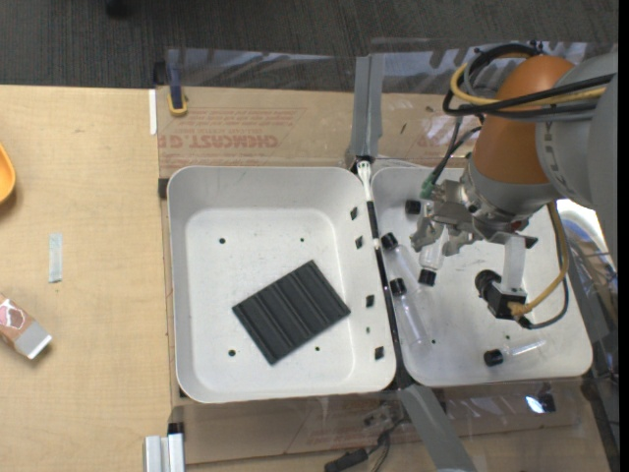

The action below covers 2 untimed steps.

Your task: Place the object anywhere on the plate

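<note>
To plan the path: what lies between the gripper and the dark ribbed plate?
In the camera view, the bins' raised white rims lie between the gripper and the plate.

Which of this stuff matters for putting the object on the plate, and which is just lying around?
Job: dark ridged plate, left bin; gripper, over right bin; clear tube there, possibly the object.
Lying about: orange item, grey strip, wrapped bar on the table; cardboard behind.

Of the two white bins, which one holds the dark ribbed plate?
The left bin holds the dark ribbed plate, which lies flat and turned at an angle. The right bin has the arm's hand over it and small black pieces.
</note>
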Motion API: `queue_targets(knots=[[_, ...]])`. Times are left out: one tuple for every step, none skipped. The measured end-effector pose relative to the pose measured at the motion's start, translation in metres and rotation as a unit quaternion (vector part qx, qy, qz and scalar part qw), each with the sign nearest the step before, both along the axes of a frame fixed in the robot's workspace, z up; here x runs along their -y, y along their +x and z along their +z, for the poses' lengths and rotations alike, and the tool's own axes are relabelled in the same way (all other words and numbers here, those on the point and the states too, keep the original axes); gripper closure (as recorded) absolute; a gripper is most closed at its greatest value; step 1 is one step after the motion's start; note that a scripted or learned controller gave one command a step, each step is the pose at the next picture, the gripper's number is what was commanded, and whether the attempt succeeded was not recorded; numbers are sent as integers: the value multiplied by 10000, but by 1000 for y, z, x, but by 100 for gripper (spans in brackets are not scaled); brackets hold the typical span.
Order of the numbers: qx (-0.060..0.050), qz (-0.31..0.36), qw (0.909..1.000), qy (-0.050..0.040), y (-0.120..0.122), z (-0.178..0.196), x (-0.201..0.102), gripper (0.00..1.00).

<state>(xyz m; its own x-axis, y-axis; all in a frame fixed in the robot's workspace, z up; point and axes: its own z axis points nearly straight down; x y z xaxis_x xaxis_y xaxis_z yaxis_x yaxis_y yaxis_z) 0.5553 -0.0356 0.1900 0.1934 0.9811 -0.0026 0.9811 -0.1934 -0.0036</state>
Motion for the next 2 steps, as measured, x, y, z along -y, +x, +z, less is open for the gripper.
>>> queue_targets(knots=[[2, 1630, 9866, 5, 4, 8, -61, 100], [5, 2911, 9567, 12, -46, 1, -69, 100]])
